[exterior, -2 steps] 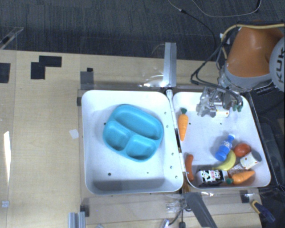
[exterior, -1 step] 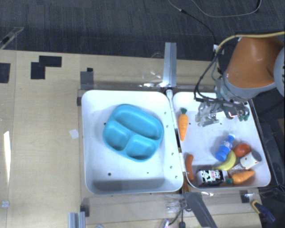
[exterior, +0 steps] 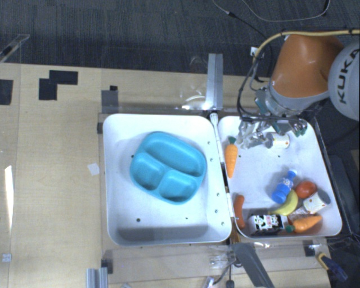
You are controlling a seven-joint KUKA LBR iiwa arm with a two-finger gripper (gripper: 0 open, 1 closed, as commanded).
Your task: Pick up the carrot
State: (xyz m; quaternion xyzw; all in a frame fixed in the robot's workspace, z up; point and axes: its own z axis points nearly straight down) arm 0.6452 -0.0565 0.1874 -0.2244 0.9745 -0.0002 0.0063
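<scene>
Right bin [exterior: 315, 140] holding carrot [exterior: 230, 160] and toys, gripper [exterior: 256, 138] fingers spread, left bin [exterior: 112, 169] holding blue tray [exterior: 167, 166]

I work in a robotics lab: my bench [exterior: 50, 185] is pale wood with black marker squares [exterior: 57, 84] at ten o'clock, metal brackets [exterior: 214, 81] clamp two white bins [exterior: 112, 225], loose cables [exterior: 270, 11] trail at one o'clock, and toy groceries [exterior: 289, 208] sit at four o'clock.
</scene>
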